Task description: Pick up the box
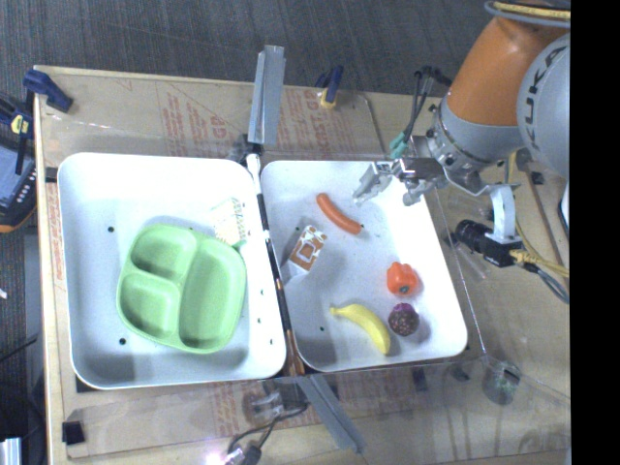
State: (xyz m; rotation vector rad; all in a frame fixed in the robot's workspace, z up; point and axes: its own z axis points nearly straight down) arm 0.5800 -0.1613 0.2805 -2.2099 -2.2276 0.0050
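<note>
One small box (307,249), brown and white, is listed at the left side of the right bin (438,260), lying tilted; judged light, stiff cardboard, best taken across its narrow sides. The gripper (390,184) is recorded above the bin's far edge, fingers apart and holding nothing.

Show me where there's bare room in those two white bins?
Left bin: bare strips left of and below the green divided plate. Right bin: open floor between the small box, sausage and banana. Crowded around the red pepper and dark fruit.
</note>
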